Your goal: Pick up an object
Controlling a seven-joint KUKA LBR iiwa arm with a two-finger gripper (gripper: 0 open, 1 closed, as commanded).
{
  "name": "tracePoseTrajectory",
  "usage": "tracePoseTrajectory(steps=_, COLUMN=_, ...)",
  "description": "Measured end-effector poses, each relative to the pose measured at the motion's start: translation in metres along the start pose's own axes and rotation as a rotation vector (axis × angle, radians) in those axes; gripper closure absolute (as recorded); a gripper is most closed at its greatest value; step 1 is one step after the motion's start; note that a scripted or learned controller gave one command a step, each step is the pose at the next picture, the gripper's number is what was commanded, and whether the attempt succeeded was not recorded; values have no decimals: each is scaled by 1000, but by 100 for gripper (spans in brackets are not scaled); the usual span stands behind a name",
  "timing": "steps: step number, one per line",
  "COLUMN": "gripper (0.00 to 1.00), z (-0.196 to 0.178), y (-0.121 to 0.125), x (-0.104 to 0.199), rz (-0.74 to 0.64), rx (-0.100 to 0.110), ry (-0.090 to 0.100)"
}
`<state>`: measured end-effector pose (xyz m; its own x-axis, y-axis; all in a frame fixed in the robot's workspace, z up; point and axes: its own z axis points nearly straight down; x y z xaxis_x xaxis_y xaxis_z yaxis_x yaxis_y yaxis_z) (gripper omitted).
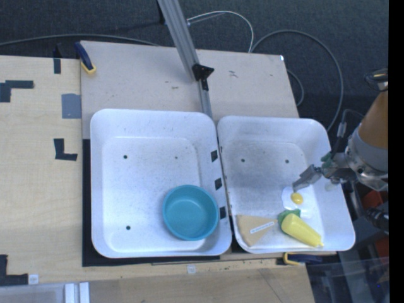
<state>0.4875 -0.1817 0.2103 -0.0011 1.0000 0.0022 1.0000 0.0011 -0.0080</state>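
My gripper (307, 177) reaches in over the right edge of the right bin (265, 126), tilted down and to the left. Just below its tip lies a small yellow round piece (297, 199) on a white patch; whether the two touch is unclear. Lower in the same bin a yellow corn-shaped toy with a green end (300, 228) lies near the front right corner. A tan wedge with a white label (255, 227) lies to its left. A blue bowl (189, 212) stands upright at the front right of the left bin (113, 122).
A grey metal pole (183, 33) slants from the top of the view down to the seam between the bins. Cables (278, 36) loop on the dark floor behind the bench. A blue-and-yellow clamp (84, 58) grips the board's far left corner.
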Motion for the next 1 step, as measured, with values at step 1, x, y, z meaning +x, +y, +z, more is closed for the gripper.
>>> tracePoseTrajectory(steps=1, gripper=0, z=60, y=0, x=10, rz=0, rx=0, ry=0)
